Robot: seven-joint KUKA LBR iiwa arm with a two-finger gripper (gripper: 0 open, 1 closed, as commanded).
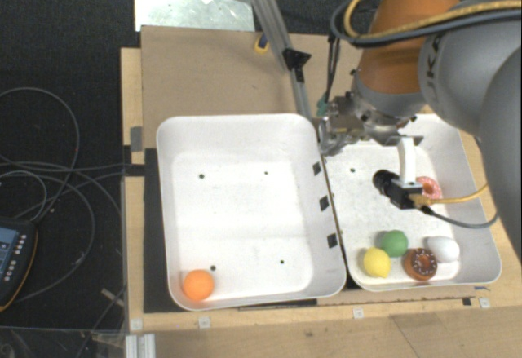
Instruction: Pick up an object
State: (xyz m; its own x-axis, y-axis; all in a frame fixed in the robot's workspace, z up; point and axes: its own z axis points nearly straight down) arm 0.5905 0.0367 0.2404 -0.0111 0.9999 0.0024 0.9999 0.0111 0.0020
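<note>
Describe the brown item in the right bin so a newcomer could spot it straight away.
Start at the right bin, under the arm, and look along its near edge, where four small things sit in a cluster. The chocolate doughnut lies between the yellow ball and the white ball, with the green ball further back. It alone is brown and ring-shaped with a hole.

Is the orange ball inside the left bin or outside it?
Inside. The orange ball lies on the floor of the left bin, in its near-left corner, enclosed by the bin's white rim.
</note>
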